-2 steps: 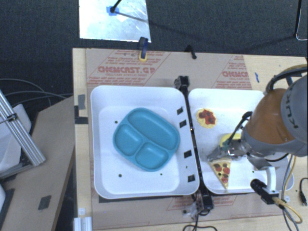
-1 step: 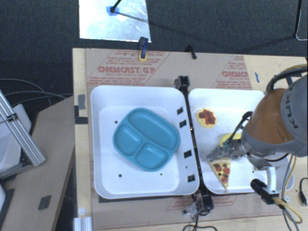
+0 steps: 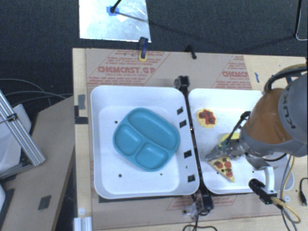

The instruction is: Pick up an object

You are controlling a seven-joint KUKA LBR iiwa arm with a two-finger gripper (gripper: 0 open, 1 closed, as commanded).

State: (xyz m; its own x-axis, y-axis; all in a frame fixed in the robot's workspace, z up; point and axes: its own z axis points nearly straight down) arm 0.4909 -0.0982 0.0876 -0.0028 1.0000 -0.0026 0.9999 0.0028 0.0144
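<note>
The brown board (image 3: pixel 192 64) under the bins carries the red printed word "CHEMCAST GP", once behind the left bin (image 3: pixel 103 105) and once more, partly cut off, behind the right bin (image 3: pixel 226 96). On the arm (image 3: pixel 284 114) some dark letters run along the grey shell, but they are too cut off to read. The gripper (image 3: pixel 220 151) is low inside the right bin, near its front, and its tip is at the wide edge of a toy pizza slice (image 3: pixel 224 166); whether it is open or closed cannot be told, and nothing can be seen held in it. A yellow piece (image 3: pixel 227 138) lies just behind the gripper, half hidden by the arm. A small round pizza (image 3: pixel 207 118) lies further back in the same bin, apart from the gripper. In the left bin a blue divided plate (image 3: pixel 146 138) lies in the middle. Behind the board a shiny metal sheet (image 3: pixel 113 13) lies on the dark floor.
</note>
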